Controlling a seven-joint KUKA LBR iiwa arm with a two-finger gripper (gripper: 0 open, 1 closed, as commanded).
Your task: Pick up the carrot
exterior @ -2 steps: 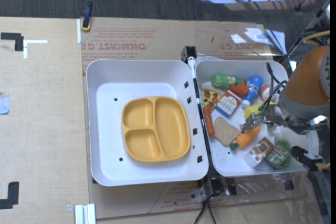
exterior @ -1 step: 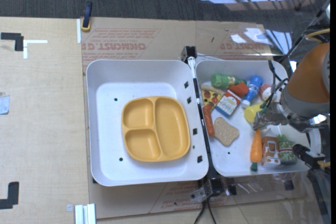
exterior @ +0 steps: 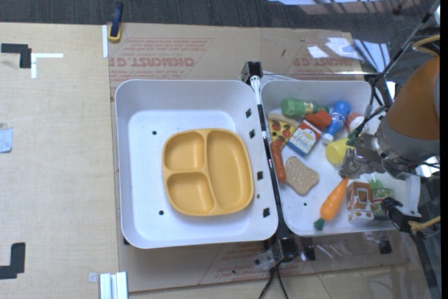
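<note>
I'm reaching in from the right; my gripper (exterior: pixel 352 163) is hanging just above the carrot (exterior: pixel 334 199), finger state unreadable. Carrot is lying diagonal, green end lower left.

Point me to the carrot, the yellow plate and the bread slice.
carrot (exterior: pixel 334 198), camera view, middle of the orange body
yellow plate (exterior: pixel 208 171), camera view, ridge where its compartments meet
bread slice (exterior: pixel 302 176), camera view, centre of its face

We make out one line of print: red lettering on the brown cardboard sheet (exterior: pixel 183 52) beneath the bins, just beyond the left bin's far rim. It runs upside down from our side, and its large word seems to read "CHEMGUARD", though we cannot be sure of every letter. The small packages in the right bin carry print too small to read.
</note>
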